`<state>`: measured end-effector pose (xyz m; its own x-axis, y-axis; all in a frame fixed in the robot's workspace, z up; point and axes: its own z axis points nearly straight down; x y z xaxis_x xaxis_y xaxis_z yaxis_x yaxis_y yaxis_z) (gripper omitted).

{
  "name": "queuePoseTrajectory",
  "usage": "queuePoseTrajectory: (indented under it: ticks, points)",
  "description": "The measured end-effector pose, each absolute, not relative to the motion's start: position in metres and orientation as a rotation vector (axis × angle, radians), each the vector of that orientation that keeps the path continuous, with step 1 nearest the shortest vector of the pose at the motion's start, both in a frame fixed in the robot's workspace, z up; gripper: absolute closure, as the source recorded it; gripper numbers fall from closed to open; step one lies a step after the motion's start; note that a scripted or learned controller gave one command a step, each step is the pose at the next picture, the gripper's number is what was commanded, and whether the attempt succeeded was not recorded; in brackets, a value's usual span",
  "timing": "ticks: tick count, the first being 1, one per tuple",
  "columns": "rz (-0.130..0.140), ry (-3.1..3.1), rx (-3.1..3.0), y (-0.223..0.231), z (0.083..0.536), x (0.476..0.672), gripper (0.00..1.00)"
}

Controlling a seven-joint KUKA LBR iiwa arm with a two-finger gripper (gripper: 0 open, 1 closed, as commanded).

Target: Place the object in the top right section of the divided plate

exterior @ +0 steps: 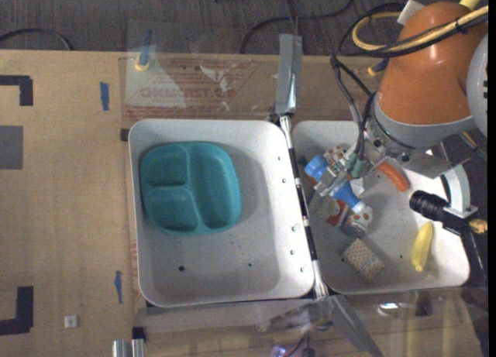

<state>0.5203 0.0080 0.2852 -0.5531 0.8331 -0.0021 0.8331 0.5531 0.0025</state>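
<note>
Gripper (339, 173) of mine hung low over the right bin (403, 270), down among a cluster of small objects near that bin's left wall; whether it pinched anything there I could not tell. Beside it lay a blue object (316, 167), an orange piece (395, 177), a yellow banana-like item (421, 245) and a speckled block (363, 259). Well apart, the teal divided plate (190, 187) sat in the left bin (232, 270), its sections bare.
</note>
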Motion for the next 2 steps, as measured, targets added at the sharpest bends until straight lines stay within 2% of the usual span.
queuePoseTrajectory:
  ticks: [1,2]
  points:
    - [0.001,2.702,1.601,0.076,0.209,0.576,1.00]
    - [0.005,2.864,1.279,0.155,0.241,0.624,1.00]
